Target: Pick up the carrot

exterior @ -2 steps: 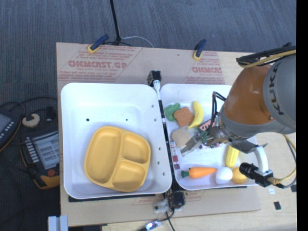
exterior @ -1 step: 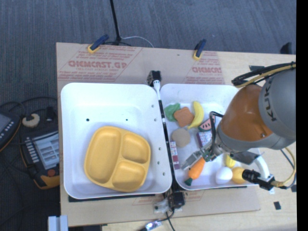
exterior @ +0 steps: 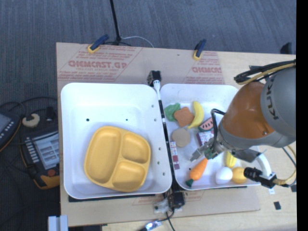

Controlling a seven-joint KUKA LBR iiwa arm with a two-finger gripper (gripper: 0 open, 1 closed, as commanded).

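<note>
The carrot [exterior: 199, 169] is orange with a green top at its lower left end. It lies slanted on the floor of the right bin [exterior: 217, 98], near the front wall. My gripper [exterior: 204, 151] hangs low over the bin, right at the carrot's upper end. The grey and orange wrist above hides part of the gripper. Nothing shows as lifted off the bin floor.
Around the carrot lie a tan disc [exterior: 181, 137], a banana [exterior: 196, 114], a watermelon slice [exterior: 207, 125], a brown piece [exterior: 183, 116], a green piece [exterior: 171, 111], a white egg [exterior: 223, 175] and an orange fruit [exterior: 239, 175]. A yellow divided plate [exterior: 118, 158] sits in the left bin [exterior: 96, 102].
</note>
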